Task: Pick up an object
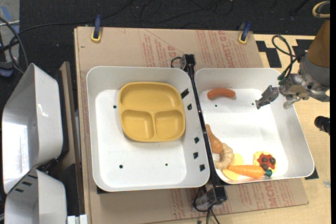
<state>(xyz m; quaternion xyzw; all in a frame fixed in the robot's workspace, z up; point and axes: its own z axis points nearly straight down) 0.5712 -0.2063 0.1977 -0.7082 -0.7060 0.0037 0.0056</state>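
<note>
Crosswise lies the sausage [221, 94], long axis left-right; jaws' state perhaps unreadable.

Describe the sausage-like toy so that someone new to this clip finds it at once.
Start at the right-hand white bin, the one without the yellow plate. Look near its far wall: the sausage lies there alone, left of the claw. It is a short, reddish-orange link, apart from the food toys heaped in the near corner.
</note>
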